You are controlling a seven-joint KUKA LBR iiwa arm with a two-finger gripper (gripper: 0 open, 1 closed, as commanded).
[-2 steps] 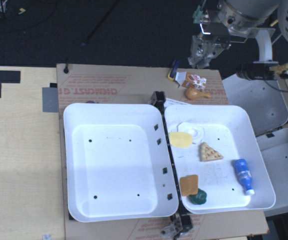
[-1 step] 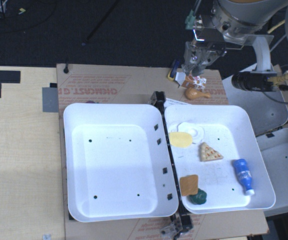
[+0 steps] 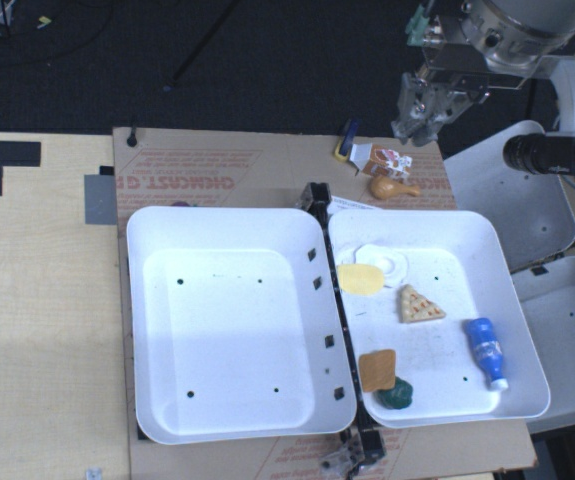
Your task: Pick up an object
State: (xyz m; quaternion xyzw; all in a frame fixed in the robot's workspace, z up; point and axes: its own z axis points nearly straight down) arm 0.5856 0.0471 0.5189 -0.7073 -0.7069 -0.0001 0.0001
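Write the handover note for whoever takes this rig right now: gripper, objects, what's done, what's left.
Gripper: raised above the bench, beyond the far edge of the right bin; nothing between its fingers, and whether they are open or shut cannot be told.
Right bin holds: yellow disc, white fried-egg piece, waffle wedge, blue bottle, brown toast square, dark green piece.
Outside the bins, on the cardboard at the far side: an orange pear-shaped toy and a small packet.
Done: nothing picked yet.
Left: descend into the right bin, grasp one object, lift.
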